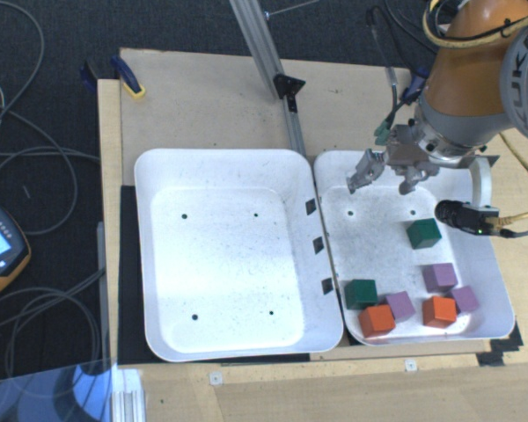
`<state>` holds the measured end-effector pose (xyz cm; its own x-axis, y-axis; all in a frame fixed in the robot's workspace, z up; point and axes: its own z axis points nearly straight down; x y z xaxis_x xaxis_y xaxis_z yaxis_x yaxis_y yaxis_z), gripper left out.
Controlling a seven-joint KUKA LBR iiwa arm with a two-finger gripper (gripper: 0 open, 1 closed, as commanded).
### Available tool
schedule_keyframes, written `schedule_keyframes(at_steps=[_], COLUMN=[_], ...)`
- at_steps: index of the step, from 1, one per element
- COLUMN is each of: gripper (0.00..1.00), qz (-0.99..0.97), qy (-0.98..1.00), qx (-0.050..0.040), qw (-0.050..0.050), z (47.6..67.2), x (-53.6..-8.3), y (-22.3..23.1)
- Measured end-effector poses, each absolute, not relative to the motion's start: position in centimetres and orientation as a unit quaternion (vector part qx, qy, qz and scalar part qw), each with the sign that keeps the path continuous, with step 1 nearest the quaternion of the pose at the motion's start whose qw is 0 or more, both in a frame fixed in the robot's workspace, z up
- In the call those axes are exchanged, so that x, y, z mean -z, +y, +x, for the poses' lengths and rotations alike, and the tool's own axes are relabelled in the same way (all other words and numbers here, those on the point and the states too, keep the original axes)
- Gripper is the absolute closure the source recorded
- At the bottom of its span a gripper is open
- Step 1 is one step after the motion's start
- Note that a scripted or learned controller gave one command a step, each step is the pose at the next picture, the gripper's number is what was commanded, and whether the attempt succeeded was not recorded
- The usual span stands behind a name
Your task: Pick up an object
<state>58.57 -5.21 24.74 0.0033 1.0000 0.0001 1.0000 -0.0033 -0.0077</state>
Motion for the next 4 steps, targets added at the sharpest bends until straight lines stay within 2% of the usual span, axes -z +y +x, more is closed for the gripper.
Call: schedule_keyframes(at_steps=[1, 2, 3, 4], gripper=[0.00, 0.00, 0.00, 0.00], qz=[-0.708, -0.705, -0.707, -0.706], qy=[-0.707, -0.710, -0.707, -0.708], qx=[0.0031, 0.0044, 0.0003, 0.0034], qw=[-0.005, -0.004, -0.001, -0.003], z=[56.4, 57.3, 57.2, 59.9], x=[-42.0, -50.4, -50.0, -55.4], y=[-9.1, -2.5, -2.8, -0.1])
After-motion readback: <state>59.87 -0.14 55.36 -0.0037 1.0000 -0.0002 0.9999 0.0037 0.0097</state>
